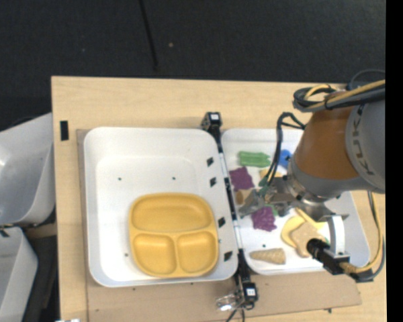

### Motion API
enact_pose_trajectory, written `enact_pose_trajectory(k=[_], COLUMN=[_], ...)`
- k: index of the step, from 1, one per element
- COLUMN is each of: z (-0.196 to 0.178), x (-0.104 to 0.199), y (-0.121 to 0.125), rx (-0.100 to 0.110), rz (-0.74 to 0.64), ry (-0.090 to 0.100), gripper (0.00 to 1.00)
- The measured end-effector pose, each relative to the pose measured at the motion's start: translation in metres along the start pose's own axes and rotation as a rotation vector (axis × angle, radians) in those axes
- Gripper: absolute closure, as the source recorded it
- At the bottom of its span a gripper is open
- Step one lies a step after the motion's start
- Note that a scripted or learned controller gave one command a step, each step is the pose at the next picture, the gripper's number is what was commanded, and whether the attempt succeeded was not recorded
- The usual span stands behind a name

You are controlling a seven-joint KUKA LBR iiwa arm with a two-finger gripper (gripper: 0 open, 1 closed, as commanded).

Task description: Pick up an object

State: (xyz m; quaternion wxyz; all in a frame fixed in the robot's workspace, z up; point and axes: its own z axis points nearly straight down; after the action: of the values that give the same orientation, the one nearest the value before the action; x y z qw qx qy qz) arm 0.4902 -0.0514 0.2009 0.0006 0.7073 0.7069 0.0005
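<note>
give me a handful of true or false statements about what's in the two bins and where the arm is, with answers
1. The yellow three-compartment plastic tray lies in the left white bin. True.
2. The green oblong toy lies in the left bin. False: it is in the right white bin, near the far wall.
3. The arm's gripper is over the right bin. True.
4. The tan cone-shaped toy sits inside the yellow tray. False: it lies on the right bin's floor near the front wall.
5. Two purple toys are in the right bin. True: one purple piece and another.
</note>
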Motion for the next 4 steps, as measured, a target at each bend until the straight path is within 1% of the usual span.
enact_pose_trajectory(k=[1,2,3,4], z=[-0.011,-0.058,-0.128,-0.293], x=[-0.001,0.129,0.132,0.079], y=[0.001,0.0,0.001,0.01], rx=[-0.003,-0.003,-0.006,-0.019], rz=[-0.002,-0.017,-0.005,0.0], ry=[-0.001,0.005,0.002,0.001], gripper=[1.0,1.0,1.0,1.0])
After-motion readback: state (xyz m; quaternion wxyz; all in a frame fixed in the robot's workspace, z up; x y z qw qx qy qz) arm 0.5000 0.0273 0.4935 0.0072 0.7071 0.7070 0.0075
